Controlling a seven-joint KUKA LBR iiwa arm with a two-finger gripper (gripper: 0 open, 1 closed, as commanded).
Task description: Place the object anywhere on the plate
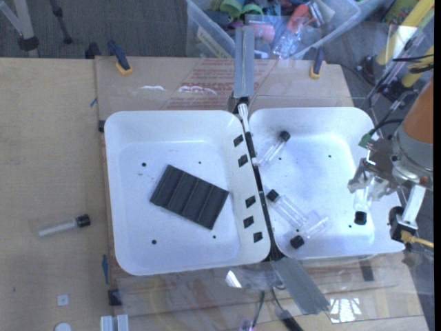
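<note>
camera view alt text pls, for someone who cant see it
A grey arm's two-finger gripper hangs over the right white bin, with a clear black-capped vial at its fingers; three similar vials lie in that bin. The left white bin holds a dark ribbed rectangular plate.

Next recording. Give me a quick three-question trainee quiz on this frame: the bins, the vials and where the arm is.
1. True or false: the dark ribbed plate lies in the right bin.
2. Which lies outside both bins? A) a clear vial with a black cap on the bench B) the dark ribbed plate C) the gripper
3. Fill in: the gripper is over the ___ bin.

Key:
1. False. The plate lies in the left bin.
2. A. It lies on the bench, left of the left bin.
3. Right. It is near that bin's right wall, with a vial beneath it; several clear vials lie in that bin.
</note>
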